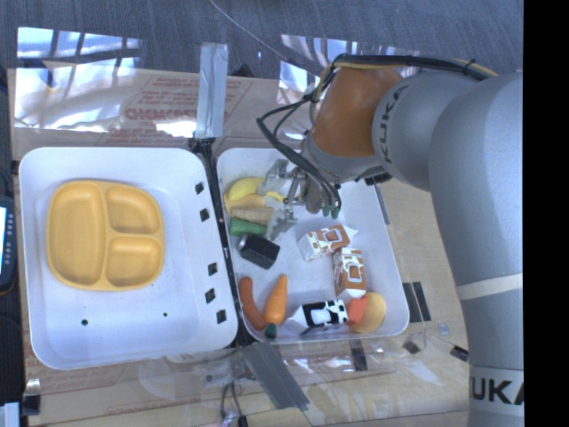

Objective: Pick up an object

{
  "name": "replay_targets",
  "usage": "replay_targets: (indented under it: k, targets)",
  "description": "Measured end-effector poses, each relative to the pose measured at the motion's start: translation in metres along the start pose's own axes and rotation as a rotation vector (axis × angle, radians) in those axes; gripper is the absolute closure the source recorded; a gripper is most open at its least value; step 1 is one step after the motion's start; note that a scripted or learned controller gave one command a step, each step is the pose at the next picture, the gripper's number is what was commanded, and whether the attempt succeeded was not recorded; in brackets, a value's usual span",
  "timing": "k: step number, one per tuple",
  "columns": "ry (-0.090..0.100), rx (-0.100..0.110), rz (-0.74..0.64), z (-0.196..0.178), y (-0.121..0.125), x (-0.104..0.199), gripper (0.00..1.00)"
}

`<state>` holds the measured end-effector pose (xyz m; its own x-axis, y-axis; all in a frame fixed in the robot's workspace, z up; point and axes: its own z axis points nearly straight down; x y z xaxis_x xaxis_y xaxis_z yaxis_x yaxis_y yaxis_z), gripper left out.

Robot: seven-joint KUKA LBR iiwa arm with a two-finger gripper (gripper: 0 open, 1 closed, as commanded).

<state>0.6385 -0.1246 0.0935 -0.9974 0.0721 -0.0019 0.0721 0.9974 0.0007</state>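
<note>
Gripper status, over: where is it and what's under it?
Gripper low over right bin, upper left corner. Banana and corn cob right beside it, nothing seen between fingers. Black block crowds close below.

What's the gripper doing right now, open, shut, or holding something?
Gripper: low in the right bin, over the yellow and green items at its left side; open or shut cannot be told, and no grasp is visible.

Thick grey arm [462, 149] with an orange band [351, 105], black cables looping over it (KUKA lettering on the grey)
</note>
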Motion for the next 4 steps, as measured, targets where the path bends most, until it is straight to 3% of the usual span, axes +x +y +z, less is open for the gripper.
replay_targets:
  k: [1, 2, 3, 4]
  targets:
    - [-0.002, 0.001, -0.007, -0.011, 0.001, -0.001, 1.0]
    - [-0.004, 0.012, 0.107, -0.003, 0.025, -0.003, 1.0]
    - [0.0, 0.002, 0.228, -0.023, 0.032, 0.005, 1.0]
    - [0.0, 0.003, 0.294, -0.054, -0.013, 0.073, 1.0]
